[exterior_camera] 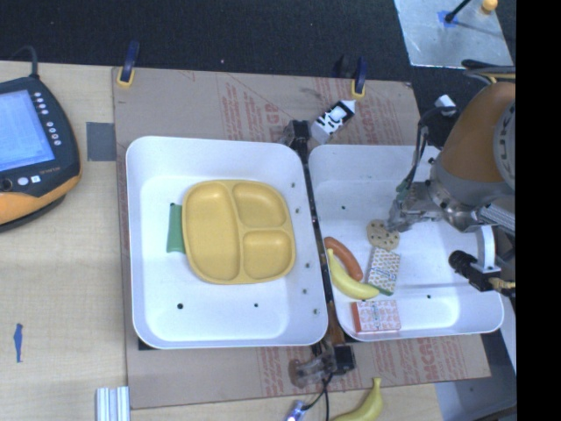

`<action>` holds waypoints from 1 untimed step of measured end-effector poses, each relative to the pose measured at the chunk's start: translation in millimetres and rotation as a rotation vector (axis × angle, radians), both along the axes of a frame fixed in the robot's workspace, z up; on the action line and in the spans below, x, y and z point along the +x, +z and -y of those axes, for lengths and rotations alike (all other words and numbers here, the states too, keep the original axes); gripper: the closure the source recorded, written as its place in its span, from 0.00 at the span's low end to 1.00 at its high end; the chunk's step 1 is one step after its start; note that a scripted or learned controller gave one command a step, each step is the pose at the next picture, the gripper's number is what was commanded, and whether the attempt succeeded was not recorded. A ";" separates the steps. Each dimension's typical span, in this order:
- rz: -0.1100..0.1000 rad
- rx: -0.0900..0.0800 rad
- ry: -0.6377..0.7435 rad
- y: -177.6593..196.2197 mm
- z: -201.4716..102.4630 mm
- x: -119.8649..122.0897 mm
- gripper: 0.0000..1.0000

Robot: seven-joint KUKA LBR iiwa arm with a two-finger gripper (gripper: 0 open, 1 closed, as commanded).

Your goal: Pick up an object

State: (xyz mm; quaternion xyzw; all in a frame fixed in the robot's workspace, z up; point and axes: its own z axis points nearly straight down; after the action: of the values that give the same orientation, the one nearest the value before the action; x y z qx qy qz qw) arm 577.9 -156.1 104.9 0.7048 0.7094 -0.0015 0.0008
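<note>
Hovering low over the right bin [456, 323], with the gripper [405, 210] down near a small round perforated disc [382, 233] on the bin floor; cannot tell from this slanted overhead view whether anything is pinched, so judged as nothing lifted yet. Judging by how things lie, sitting at the reach-and-grasp stage: arm in position, pick not completed, lift and carry-out remaining. Lying close by as candidates: a patterned flat packet [384, 270] just below the disc, a banana [349, 282] touching a red sausage-shaped toy [344, 254] along the bin's left wall, and a small red-and-white box [377, 317] at the bottom edge. Resting in the left bin [149, 235]: a yellow divided plate [237, 231] covering most of a green flat piece [175, 228], well apart from the arm. Lying outside the bins on the counter [53, 279]: a second banana [364, 403] at the bottom, a black-and-white object [332, 119] near the top, and a control pendant [35, 147] with a lit screen at the left. Reading writing: faint red print repeating across the cardboard sheet [263, 95] under the bins, too blurred to make out; markings on the box and packet too small to read; no brand legible anywhere.
</note>
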 end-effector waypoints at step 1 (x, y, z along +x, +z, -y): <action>0.000 0.000 0.001 -0.1 0.0 -0.1 0.00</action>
State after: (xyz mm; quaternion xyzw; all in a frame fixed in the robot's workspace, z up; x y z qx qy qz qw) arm 577.8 -156.1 104.8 0.7046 0.7096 -0.0018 0.0008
